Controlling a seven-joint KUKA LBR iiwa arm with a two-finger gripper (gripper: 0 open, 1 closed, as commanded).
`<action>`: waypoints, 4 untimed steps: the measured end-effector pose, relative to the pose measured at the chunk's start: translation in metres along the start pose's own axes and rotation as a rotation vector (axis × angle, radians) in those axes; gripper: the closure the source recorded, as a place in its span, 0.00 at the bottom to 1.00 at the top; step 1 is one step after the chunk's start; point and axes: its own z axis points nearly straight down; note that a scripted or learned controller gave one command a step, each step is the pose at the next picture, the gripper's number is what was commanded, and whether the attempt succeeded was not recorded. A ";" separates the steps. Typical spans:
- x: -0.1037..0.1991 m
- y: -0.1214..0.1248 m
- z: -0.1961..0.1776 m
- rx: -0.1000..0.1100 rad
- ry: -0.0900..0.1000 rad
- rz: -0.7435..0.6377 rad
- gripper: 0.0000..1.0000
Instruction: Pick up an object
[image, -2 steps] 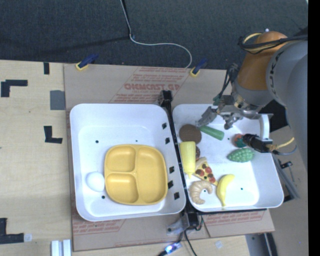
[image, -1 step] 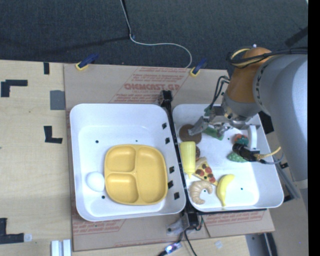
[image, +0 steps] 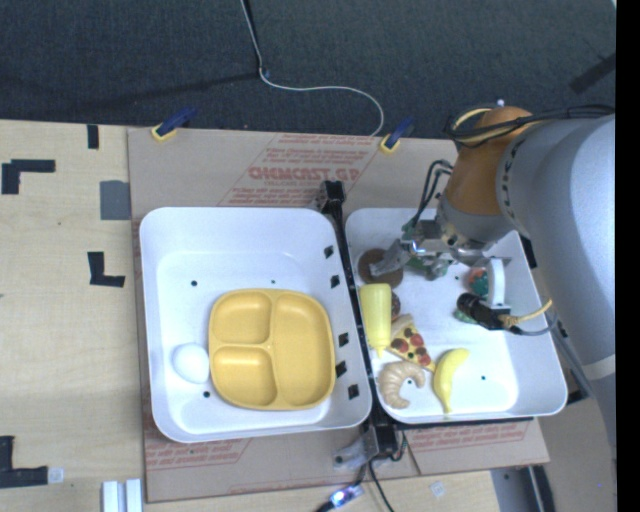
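My gripper (image: 422, 256) is down in the right bin (image: 520, 390), near its back left part. Just to its left lies a brown round thing (image: 378, 264), close to or touching the gripper. In front of that are a yellow block (image: 376, 313), a pizza slice (image: 409, 344), a croissant (image: 400, 382) and a banana (image: 449, 376). A small green and red thing (image: 481, 279) peeks out to the right of the gripper, partly hidden by the wrist.
The left bin (image: 180, 250) holds a yellow divided plate (image: 271, 349) and a white ball (image: 190, 362) at its left. A black divider with clips (image: 345, 290) runs between the bins. The grey arm (image: 570, 230) covers the right bin's far right side.
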 end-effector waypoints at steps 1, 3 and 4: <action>0.001 0.002 -0.014 -0.007 0.002 -0.001 1.00; 0.005 -0.005 -0.121 -0.007 0.000 0.001 1.00; 0.006 -0.004 -0.141 -0.003 0.001 0.002 1.00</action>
